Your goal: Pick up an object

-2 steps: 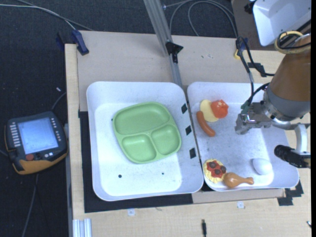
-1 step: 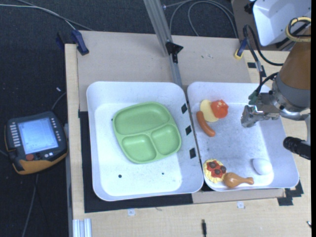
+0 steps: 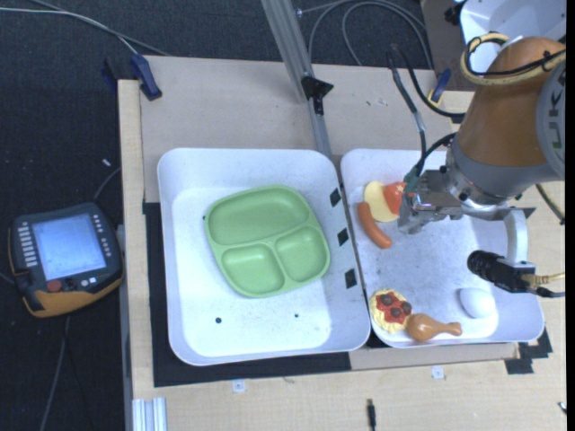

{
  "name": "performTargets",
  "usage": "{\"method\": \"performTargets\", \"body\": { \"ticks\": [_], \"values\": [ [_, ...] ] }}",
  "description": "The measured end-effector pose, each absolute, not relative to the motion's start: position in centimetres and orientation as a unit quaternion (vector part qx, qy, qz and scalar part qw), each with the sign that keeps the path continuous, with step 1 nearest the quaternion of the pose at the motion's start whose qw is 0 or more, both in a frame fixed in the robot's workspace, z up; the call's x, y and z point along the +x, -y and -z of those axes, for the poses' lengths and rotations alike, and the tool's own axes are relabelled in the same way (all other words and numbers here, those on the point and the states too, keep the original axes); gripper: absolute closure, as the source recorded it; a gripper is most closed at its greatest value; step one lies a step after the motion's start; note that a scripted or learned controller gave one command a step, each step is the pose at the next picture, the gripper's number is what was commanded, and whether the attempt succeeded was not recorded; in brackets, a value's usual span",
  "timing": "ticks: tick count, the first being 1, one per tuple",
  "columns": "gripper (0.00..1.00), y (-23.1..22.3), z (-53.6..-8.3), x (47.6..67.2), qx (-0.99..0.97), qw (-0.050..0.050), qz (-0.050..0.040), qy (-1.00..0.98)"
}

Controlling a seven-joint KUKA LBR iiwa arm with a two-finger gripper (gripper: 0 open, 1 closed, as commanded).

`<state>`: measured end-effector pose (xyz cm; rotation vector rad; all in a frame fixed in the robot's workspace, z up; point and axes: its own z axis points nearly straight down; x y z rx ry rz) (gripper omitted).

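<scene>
The right bin [image 3: 422, 268] holds several toy foods. An orange sausage [image 3: 375, 225] lies near its left wall, beside a yellow and red piece [image 3: 384, 199]. A pizza slice [image 3: 392, 306] and a brown drumstick [image 3: 429, 328] lie at the front, and a white egg [image 3: 476, 302] sits at the front right. My gripper [image 3: 415, 212] hangs over the bin's back left part, just right of the yellow and red piece. Its fingers are too hard to make out from above.
The left bin [image 3: 180, 241] holds a green divided plate [image 3: 267, 239]. A black fitting [image 3: 497, 270] sits over the right bin's right side. A metal pole [image 3: 292, 34] rises behind the bins. A teach pendant [image 3: 63, 254] lies left of the bench.
</scene>
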<state>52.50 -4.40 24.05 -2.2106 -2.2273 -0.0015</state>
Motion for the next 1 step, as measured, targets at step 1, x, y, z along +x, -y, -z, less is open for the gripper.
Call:
{"method": "performTargets", "body": {
  "ticks": [1],
  "values": [
    [1.00, -0.03, -23.87, 52.59, -0.705, 0.002, 0.0004, 0.709]
  ]
}}
